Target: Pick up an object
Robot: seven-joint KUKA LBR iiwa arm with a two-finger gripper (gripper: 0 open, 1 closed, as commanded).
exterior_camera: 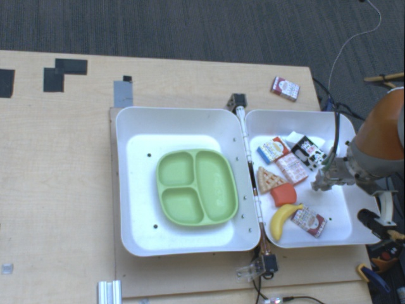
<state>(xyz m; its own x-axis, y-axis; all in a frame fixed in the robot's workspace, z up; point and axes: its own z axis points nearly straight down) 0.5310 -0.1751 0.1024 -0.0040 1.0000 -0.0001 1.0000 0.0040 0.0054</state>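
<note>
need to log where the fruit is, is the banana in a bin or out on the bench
In. The banana lies inside the right bin, near its front left corner, beside the red block.

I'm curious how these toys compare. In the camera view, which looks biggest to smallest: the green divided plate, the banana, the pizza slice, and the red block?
1. green divided plate, by far.
2. banana.
3. pizza slice and red block look about alike; I won't rank them.
</note>
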